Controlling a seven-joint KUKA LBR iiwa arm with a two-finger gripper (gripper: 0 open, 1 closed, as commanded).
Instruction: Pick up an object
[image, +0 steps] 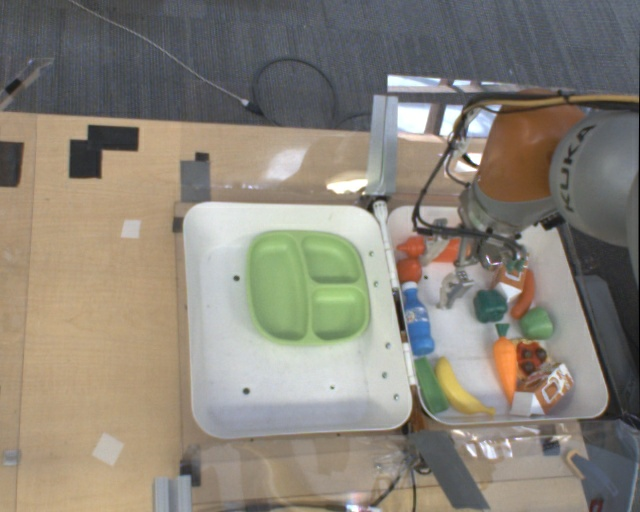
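Here, at the right: grey arm (600, 170) with its orange band, reaching in over the right bin (585, 405). At its end, the gripper (458, 288), low over the upper middle of that bin, above a bare white patch of floor. Cannot tell whether the claw is wide or narrow (too much cable and glare around it from this slant). Nothing seen held in it.

Everything worth picking up, all in the right bin:
- just left of the gripper, by the dividing wall, two small orange pieces (409, 256), one above the other;
- below those, along the same wall, a blue bottle (417, 322) with a white cap, lying on its side;
- further down the wall, a green vegetable (429, 380), with a yellow banana (461, 391) touching it on the right;
- just right of the gripper, a dark green block (490, 305);
- beside that block, an orange-red piece (525, 290) and a rounded light green toy (537, 322);
- lower down, a carrot (505, 367) standing nearly vertical in the view, next to a brown, white and red packet (546, 385) near the bottom right corner.

In the left bin (225, 400), well apart from the gripper: a light green divided plate (305, 285), lying flat near the middle.
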